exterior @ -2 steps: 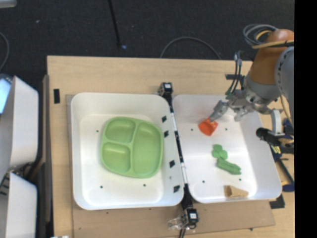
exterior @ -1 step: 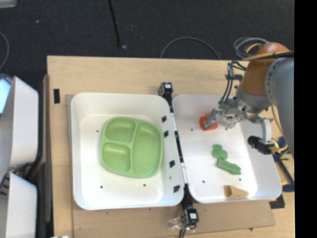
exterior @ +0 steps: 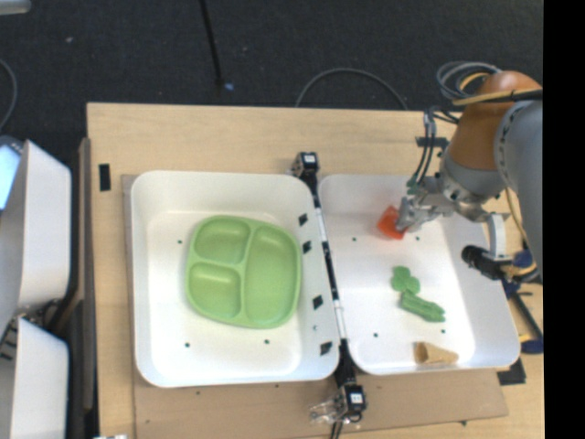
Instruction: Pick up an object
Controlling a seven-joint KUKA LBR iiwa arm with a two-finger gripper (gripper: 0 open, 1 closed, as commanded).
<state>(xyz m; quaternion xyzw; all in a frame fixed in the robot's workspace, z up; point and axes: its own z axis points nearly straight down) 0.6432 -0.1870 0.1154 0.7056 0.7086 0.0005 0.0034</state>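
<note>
We saw a green plate in the left bin. In the right bin, near its far edge, the gripper stood low against an orange piece; jaw state unclear. Nothing looked lifted; grasp and raise remained, we judged.

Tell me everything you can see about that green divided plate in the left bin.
The green divided plate is pale lime green, with a matte, plastic look. It is a rounded rectangle with a raised rim and three compartments: one at its upper left, one at its lower left, and a larger one along its right side. It lies flat and right side up, turned slightly askew, on the floor of the left bin, near the middle. Nothing rests in it.
</note>
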